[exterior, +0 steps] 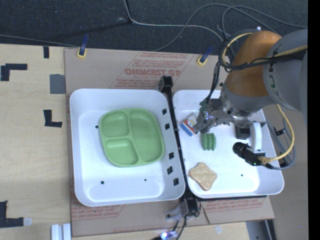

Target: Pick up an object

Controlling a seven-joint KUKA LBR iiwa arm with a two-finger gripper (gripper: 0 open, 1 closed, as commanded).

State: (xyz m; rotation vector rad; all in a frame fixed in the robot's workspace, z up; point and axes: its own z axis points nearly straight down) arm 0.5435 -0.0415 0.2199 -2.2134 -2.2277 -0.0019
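At the far left the pale wooden bench (pixel 30 154) carries a few black tape marks, and on it lies a brown cardboard sheet with red print (pixel 145 69), pinned at its far edge by two small yellow clips (pixel 82 51). On the cardboard the shallow white left bin (pixel 75 134) holds a light green plastic plate with three compartments (pixel 132 136), lying flat near the middle of the bin and slightly turned. A row of black clips (pixel 170 134) runs along the seam where the two bins meet. Just past that seam, in the shallow white right bin (pixel 235 179), a small flat packet in red, white and blue (pixel 188 126) lies close to the bin's left wall. The end effector (pixel 204 120) hangs just to the right of this packet, right at its edge, though contact cannot be judged from this slant. Whether the end effector is apart or together cannot be told, and nothing can be seen held in it. Just nearer the camera, a small dark green ridged piece (pixel 208 141) lies on the bin floor, close to the end effector but apart from the packet. Further toward the near wall, a flat tan piece with an uneven outline like a biscuit (pixel 202 176) lies well clear of the end effector. The grey arm with its orange band (pixel 255 69) reaches over the right bin's far right corner.
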